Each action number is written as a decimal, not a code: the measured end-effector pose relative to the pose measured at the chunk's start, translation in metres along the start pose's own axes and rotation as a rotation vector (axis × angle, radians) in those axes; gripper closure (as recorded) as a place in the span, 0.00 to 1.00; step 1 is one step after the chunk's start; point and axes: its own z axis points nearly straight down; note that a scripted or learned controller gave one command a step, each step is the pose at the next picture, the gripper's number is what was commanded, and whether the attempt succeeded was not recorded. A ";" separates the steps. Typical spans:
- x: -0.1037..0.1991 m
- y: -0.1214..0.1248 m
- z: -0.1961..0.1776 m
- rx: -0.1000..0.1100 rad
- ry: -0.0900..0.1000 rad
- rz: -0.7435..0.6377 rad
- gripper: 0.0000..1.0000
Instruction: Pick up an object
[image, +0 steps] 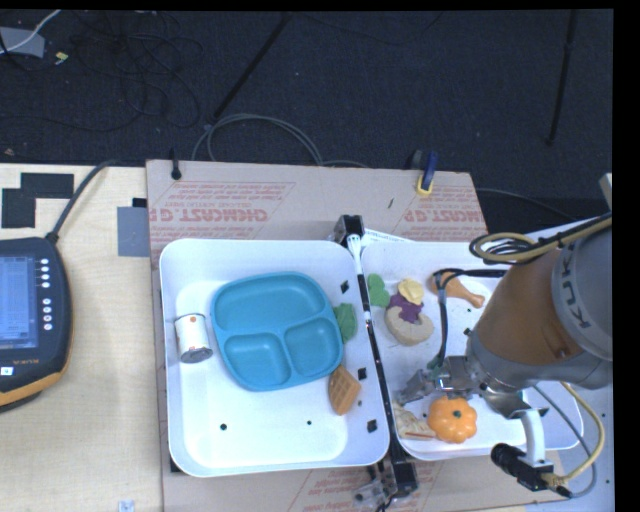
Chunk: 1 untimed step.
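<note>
Hovering low at the right bin's (560, 452) front edge, the claw (432, 382) — grip state I cannot tell — needs a descent onto the pumpkin (453, 420).

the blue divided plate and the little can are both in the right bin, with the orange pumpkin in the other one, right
Not quite. The camera view shows the blue divided plate and the little can in the left bin. The orange pumpkin is indeed in the other one, the right bin.
</note>
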 end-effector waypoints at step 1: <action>-0.047 0.087 -0.048 -0.014 -0.008 0.000 0.00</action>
